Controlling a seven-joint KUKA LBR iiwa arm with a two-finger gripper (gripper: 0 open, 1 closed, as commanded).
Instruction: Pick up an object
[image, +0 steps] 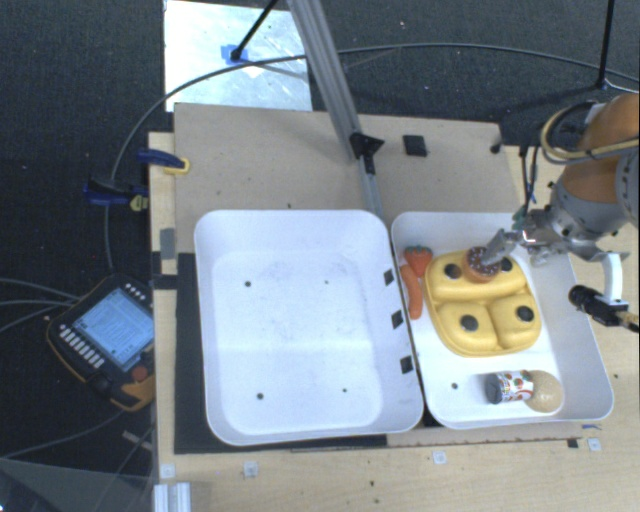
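Note:
The right bin (596, 380) holds three things. A yellow moulded block (487, 312) with dark round holes lies in its middle. An orange carrot (414, 277) rests along the block's left side, by the bin's left wall. A small bottle (522, 389) with a printed label and a tan cap lies on its side near the front. My gripper (486, 262) reaches in from the right and hangs over the far end of the yellow block, close to or touching its top. Nothing is seen held in it.
The left bin (296, 330) sits beside the right one, their walls meeting in the middle. A grey pole (335, 80) slants over the bench's back. A teach pendant (105, 338) lies off the bench at left. Clamps (160, 160) grip the bench's left edge.

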